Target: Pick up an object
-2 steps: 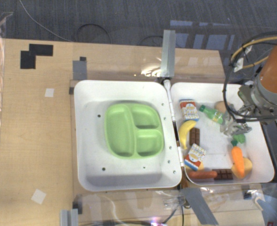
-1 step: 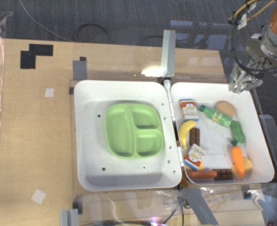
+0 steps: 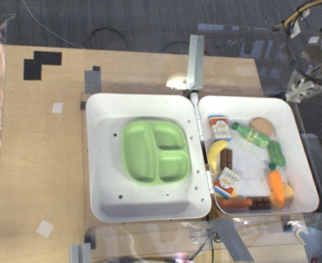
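Wooden bench (image 3: 35,163), jaws (image 3: 303,89) above right bin (image 3: 292,114)

Even, bright overhead light (soft shadows), slight blur, perhaps some glare.

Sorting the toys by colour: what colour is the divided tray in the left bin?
Light green; the divided tray shows plainly in the camera view, lying in the left bin.

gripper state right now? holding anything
gripper: above the right bin's far right corner, nothing seen between its fingers; open or closed cannot be told.
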Motion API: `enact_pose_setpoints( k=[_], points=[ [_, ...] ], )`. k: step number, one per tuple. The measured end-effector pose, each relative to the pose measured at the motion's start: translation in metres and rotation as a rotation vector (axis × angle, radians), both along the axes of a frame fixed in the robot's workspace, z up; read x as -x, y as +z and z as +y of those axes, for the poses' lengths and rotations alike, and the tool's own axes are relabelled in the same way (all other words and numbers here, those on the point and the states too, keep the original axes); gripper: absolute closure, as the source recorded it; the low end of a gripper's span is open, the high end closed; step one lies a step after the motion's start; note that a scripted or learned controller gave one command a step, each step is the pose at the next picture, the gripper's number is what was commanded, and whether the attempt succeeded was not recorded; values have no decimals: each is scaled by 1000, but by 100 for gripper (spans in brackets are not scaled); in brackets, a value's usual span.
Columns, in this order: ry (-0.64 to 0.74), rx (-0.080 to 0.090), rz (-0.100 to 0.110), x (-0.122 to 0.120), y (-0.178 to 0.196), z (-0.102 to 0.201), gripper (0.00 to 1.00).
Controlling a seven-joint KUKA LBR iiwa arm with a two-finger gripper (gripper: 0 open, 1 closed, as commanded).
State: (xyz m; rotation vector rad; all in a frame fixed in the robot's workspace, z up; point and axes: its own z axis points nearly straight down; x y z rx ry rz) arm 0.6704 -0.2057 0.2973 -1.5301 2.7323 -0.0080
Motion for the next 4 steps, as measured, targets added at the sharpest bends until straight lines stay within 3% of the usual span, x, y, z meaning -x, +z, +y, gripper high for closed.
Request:
enact_pose_setpoints(
  k=[1, 2, 3, 4],
  points=[
    [-157, -4, 4, 48, -51, 58, 100],
    [138, 2, -3, -1, -8, 16, 100],
    [359, 3, 2, 34, -23, 1, 100],
    [740, 5, 7, 107, -88, 0, 100]
  ],
)
